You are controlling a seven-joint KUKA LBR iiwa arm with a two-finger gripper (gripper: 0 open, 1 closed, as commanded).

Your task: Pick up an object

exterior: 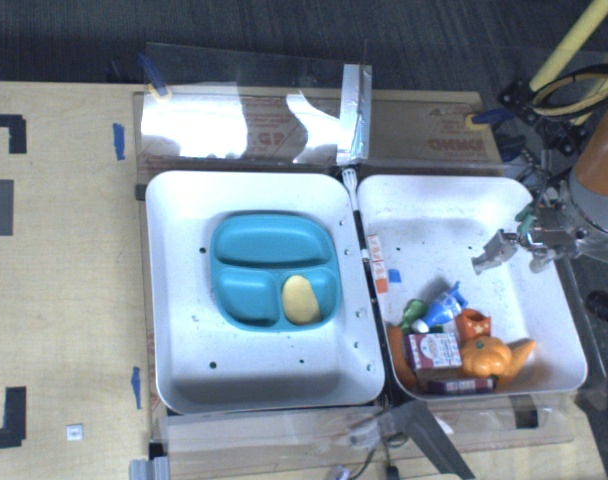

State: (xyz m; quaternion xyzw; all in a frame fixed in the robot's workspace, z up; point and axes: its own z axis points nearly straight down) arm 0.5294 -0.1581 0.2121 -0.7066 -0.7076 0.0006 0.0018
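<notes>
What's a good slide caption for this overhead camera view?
Gripper hovers over the right bin above piled toy food; yellow lemon sits in blue tray.

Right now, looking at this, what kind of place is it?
Probably a robotics lab grasping bench, not a kitchen: two shallow white bins side by side, toy food such as a yellow lemon-like piece on a blue divided plastic tray, and a metal two-finger gripper reaching in.

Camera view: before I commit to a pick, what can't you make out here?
- Gripper: small and blurred over the right bin; finger state unclear.
- Arm: cut off by the right edge.
- Toy pile in the right bin: items overlap, so their borders are uncertain; the carton label is too small to read.
- Yellow egg-shaped item on the blue divided tray in the left bin: its identity is unclear.
</notes>
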